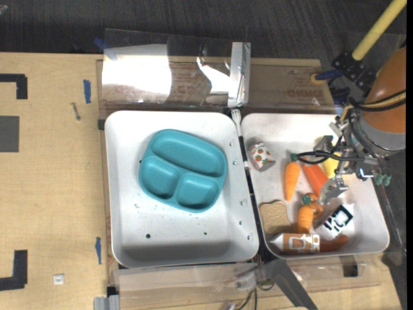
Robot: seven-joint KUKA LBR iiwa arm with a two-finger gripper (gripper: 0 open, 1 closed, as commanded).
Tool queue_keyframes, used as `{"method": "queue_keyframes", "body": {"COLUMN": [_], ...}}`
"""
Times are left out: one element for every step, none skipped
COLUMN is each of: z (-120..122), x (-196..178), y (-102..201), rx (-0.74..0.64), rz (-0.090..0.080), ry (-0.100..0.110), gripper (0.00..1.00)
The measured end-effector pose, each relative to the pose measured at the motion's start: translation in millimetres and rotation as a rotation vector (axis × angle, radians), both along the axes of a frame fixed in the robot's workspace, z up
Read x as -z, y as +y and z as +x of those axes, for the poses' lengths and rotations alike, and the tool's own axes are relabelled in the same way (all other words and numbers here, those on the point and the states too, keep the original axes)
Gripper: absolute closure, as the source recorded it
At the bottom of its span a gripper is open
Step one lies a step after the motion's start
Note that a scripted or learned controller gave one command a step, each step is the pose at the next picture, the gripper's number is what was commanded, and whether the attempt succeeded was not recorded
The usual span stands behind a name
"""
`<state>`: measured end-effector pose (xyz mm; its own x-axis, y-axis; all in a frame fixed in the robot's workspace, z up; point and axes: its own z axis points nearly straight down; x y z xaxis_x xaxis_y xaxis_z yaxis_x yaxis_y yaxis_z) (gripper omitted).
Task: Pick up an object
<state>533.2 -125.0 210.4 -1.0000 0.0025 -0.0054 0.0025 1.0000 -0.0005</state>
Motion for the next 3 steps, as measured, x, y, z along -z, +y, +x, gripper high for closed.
{"method": "queue_keyframes", "body": {"z": [29.4,32.1,78.6], "x": [120.1,108.0,-47.6], "y": [13.5,14.9,-15.9], "rx": [-0.02,-0.023,0.104], "rz": [-0.002,-0.003,-0.001], "ry": [-0.011,-0.021,-0.01], "gripper": [0.0,1.0,1.0]}}
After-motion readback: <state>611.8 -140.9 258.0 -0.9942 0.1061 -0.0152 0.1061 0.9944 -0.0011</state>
